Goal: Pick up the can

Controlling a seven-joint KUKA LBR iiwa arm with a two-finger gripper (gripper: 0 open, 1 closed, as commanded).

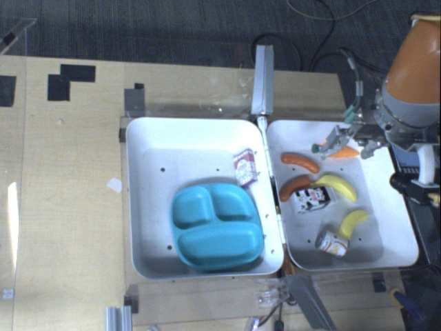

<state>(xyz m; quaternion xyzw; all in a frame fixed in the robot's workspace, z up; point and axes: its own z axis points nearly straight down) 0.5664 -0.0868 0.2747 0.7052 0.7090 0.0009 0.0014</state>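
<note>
The can (332, 244), small with a silvery end and a pale label, lies on its side near the front of the right bin (393, 254). My gripper (346, 145) hangs over the back of that bin, well behind the can, with its fingers spread open. An orange carrot-like piece (344, 154) lies just beneath it, not held. Nothing sits between the fingers.
The right bin also holds an orange sausage (300, 161), a brown sausage (294, 185), a banana (338, 187), a black-and-white carton (311, 198) and a yellow piece (353, 221) right beside the can. In the left bin (148, 185) are a blue divided plate (216, 225) and a small packet (244, 167).
</note>
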